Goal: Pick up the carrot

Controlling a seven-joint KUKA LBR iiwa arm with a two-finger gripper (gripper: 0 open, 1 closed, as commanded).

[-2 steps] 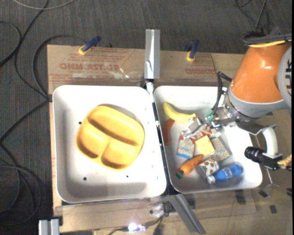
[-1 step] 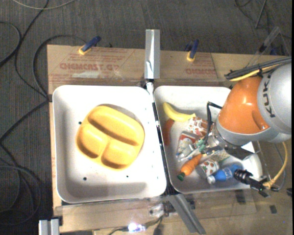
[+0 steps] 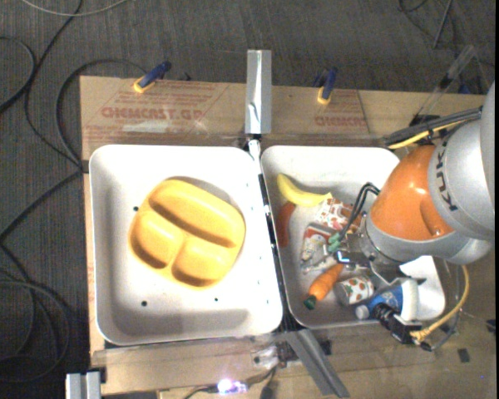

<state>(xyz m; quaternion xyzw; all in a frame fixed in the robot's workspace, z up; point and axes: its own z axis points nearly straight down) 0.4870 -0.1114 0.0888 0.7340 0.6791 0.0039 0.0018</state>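
The L bin [image 3: 116, 306] is taken up by a yellow divided plate [image 3: 187, 231], while the R bin [image 3: 349, 163] is reached into by the arm [image 3: 428, 202], w/ the gripper [image 3: 346, 253] lowered among the clutter approx. mid-bin; whether it is spread or closed cannot be told. A banana [image 3: 299, 191] is seen near the back wall, and the carrot [image 3: 324, 285] is found lying aslant near the front wall, one end just beside the gripper, green end toward the front. The carrot is judged not yet lifted, so gripping & raising it are left to be done.
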